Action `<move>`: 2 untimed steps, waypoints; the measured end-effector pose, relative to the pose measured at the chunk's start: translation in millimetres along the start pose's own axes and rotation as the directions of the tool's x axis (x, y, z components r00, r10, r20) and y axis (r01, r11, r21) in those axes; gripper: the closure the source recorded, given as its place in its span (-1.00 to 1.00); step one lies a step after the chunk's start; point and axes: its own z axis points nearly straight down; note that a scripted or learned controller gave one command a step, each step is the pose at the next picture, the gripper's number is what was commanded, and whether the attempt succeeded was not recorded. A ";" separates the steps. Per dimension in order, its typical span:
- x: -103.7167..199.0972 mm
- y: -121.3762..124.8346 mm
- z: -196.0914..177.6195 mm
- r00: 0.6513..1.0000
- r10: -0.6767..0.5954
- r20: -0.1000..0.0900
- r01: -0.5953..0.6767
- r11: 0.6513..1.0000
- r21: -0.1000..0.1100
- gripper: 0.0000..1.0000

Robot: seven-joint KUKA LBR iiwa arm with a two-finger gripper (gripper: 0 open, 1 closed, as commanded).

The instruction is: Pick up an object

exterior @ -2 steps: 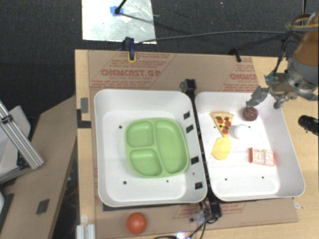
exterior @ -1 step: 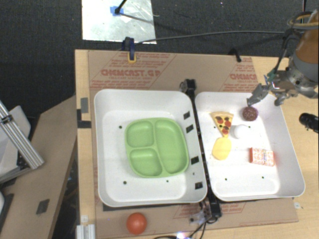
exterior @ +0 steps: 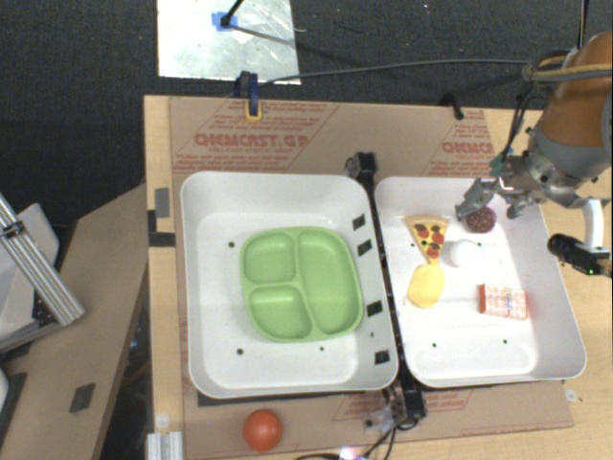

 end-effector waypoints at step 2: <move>-5.5 -1.6 83.3 1.000 0.002 0.000 -0.002 1.000 -0.002 -1.00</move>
